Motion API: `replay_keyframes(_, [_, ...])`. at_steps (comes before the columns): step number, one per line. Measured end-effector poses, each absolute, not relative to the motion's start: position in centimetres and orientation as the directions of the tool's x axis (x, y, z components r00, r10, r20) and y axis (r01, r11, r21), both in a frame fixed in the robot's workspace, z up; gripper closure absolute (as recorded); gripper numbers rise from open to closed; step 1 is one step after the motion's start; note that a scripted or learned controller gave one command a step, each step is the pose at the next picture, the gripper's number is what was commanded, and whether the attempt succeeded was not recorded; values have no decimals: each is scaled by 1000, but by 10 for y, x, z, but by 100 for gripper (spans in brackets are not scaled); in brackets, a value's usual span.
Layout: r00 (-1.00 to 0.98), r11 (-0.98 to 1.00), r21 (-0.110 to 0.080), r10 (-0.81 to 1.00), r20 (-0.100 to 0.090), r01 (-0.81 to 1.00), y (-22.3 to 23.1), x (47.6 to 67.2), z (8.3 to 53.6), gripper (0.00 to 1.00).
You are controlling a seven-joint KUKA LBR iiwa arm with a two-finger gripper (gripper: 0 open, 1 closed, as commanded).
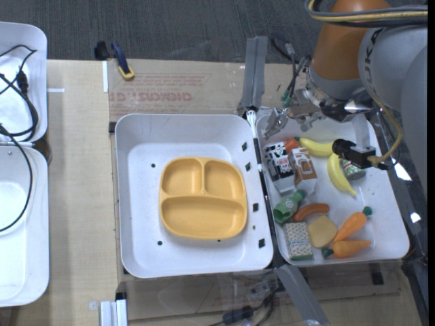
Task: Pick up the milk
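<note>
The milk (278, 160) is a small white carton with black cow patches. It lies in the right bin (387, 209) near its left wall, beside a brown carton (304, 165). My gripper (291, 118) hangs over the bin's far left corner, a little above and behind the milk, apart from it. Nothing shows in its grasp.
Two bananas (340, 175), a green bottle (289, 206), a sausage (312, 210), two carrots (349, 227), a cracker (298, 241) and a bread piece (321, 231) crowd the right bin. The left bin (136, 182) holds a yellow divided plate (202, 197).
</note>
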State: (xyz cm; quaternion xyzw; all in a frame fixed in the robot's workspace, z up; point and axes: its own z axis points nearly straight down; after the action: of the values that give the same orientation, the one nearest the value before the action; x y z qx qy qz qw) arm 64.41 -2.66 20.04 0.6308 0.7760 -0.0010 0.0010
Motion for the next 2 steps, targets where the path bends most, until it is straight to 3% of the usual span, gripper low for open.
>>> replay_keyframes(1, [-247, 247, 0, 969, -1, 969, -52, 591, 192, 0])
replay_keyframes(2, [-342, 342, -2, 940, 0, 940, -112, 577, 156, 0])
